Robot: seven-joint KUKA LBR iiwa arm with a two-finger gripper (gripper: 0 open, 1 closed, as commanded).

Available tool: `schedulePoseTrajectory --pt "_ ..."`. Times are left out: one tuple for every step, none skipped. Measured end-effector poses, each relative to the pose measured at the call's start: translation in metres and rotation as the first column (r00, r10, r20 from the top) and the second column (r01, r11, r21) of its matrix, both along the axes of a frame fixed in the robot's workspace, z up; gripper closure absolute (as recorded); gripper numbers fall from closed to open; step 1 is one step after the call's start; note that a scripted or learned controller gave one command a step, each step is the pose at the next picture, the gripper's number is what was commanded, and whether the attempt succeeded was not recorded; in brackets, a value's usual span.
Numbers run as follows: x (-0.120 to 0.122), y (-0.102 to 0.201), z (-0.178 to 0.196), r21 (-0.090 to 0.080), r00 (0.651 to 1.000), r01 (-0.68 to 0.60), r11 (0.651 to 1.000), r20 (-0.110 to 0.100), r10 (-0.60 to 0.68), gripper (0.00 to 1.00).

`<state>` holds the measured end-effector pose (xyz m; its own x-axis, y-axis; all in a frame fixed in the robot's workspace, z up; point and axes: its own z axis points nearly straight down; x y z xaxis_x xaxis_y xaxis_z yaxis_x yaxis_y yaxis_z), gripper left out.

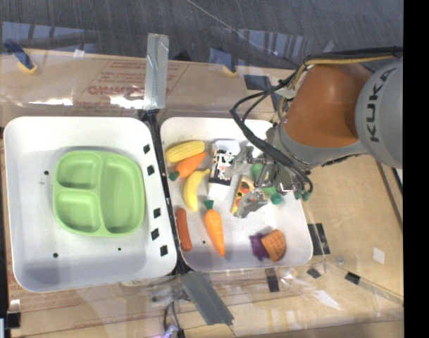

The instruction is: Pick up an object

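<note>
The right white bin (299, 252) holds several toy foods: a corn cob (184, 149), an orange piece (191, 165) beneath it, a banana (194, 189), a red sausage (183, 229), a carrot (214, 232), a black-and-white carton (223, 162) and a purple and orange piece (269, 245). My gripper (253, 198) hangs low over the middle of this bin, just right of a small yellow-orange item (239, 193) and touching or nearly touching it. The wrist hides part of that item. Small green pieces (276, 198) lie beside the gripper.
The left white bin (31, 259) carries a green divided plate (99, 192). The arm's orange band (327, 108) and black cables (253, 108) overhang the right bin's far right corner. A taped divider (156, 76) runs between the bins.
</note>
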<state>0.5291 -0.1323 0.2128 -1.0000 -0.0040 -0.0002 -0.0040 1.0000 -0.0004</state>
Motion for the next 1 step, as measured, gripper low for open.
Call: schedulePoseTrajectory --pt "0.0048 0.0095 -0.1202 0.001 1.0 0.002 1.0 -0.002 -0.002 0.0"
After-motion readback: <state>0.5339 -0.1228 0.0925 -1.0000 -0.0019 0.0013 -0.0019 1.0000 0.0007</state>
